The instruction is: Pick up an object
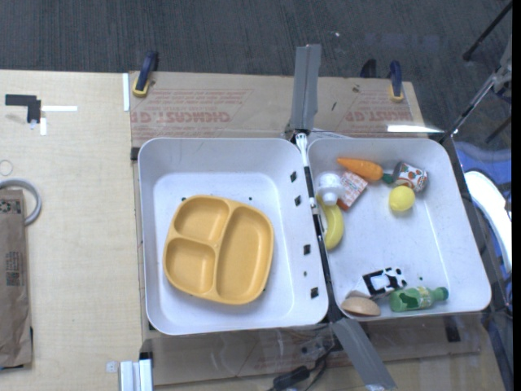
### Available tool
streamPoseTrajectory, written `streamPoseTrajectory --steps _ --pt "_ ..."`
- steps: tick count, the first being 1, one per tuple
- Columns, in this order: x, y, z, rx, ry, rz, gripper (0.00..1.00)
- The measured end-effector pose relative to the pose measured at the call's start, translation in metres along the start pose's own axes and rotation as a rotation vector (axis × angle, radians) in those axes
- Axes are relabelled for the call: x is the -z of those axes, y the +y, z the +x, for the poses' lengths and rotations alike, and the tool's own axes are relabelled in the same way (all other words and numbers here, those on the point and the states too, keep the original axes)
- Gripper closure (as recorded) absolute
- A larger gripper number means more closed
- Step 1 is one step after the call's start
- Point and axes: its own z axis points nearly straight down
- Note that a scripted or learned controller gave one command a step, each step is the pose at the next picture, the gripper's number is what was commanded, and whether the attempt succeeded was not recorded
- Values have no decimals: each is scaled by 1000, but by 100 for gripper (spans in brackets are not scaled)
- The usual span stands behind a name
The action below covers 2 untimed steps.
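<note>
The right bin [456,243] holds several small toy items. An orange carrot [361,168] lies at its back, with a small red and green can [412,176] and a yellow lemon [401,199] to its right. A white bottle [328,187] and a red and white packet [352,191] sit by the left wall, above a yellow banana [333,226]. Near the front lie a black and white toy [383,280], a green bottle [418,298] and a tan bread roll [361,305].
The left bin [159,218] holds a yellow three-compartment plate [218,248]. Blue and yellow clamps [146,73] pin cardboard behind the bins. A brown paper bag [14,275] lies on the bench at far left.
</note>
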Motion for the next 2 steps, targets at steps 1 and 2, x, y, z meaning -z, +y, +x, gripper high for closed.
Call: streamPoseTrajectory --steps 1,2 --pt "-8 16 -13 -319 6 0 100" --pt "-8 1 1 9 5 0 100"
